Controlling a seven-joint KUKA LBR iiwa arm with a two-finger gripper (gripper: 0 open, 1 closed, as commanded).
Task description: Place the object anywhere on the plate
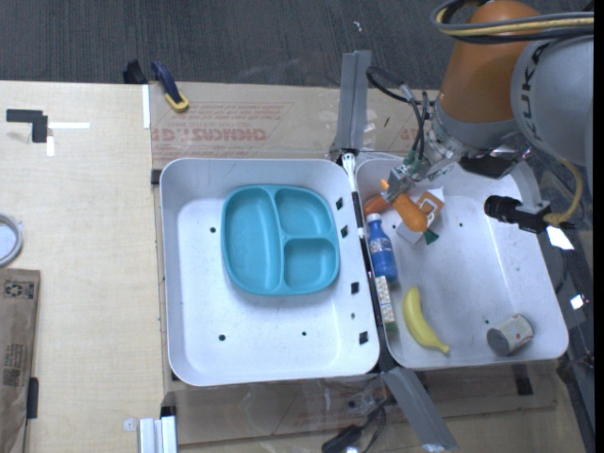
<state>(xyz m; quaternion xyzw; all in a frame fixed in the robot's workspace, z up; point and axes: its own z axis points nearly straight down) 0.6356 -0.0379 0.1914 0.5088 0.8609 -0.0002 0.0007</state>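
Two shallow white bins sit side by side on the bench (75,215). The left bin (189,338) carries a light blue plate (280,240) with three sections, lying flat a little above the bin's middle, with nothing on it. The right bin (491,272) holds the loose things. At its upper left corner the arm (510,55), grey with an orange band, reaches down from the right, and its hand (412,173) hangs low over an orange object (408,209) that looks like a carrot, lying slanted beside a small white and green scrap. The hand's tip is right at the carrot's upper end, seemingly touching or almost touching it, but the view is too small and cluttered there to show whether the hand is released or clenched, or whether anything sits between its fingers; I cannot tell. Just below the carrot, along the bin's left wall, lies a blue bottle (380,246) with a white cap, and under it a narrow printed packet (385,302). A yellow banana (421,321) lies near the bin's lower left, and a small grey cylinder (511,333) rests near the lower right corner, well apart from the rest. On the bench, a roll of tape (8,241) shows at the left edge.
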